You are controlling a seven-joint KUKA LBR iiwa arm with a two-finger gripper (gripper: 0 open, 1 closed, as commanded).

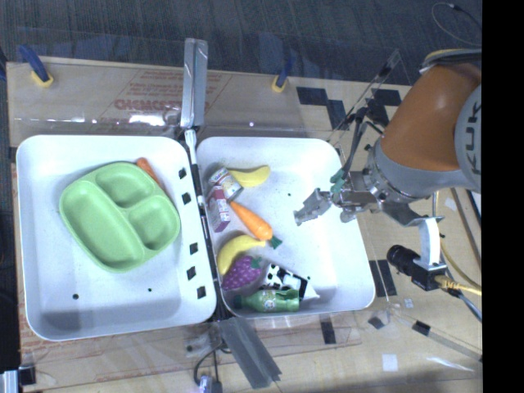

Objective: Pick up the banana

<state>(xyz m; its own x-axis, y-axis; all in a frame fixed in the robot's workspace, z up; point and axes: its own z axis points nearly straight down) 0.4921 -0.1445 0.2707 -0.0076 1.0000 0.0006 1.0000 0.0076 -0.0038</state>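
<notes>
A small yellow banana lies near the back left of the right bin. A second, thicker yellow banana rests lower down against the bin's left wall, beside purple grapes. My gripper hovers over the middle right of the right bin, to the right of both bananas and apart from them. Its fingers stand open with nothing between them.
An orange carrot and a small can lie between the two bananas. A green bottle and a black-and-white item sit at the bin's front. The left bin holds a green divided plate and another carrot.
</notes>
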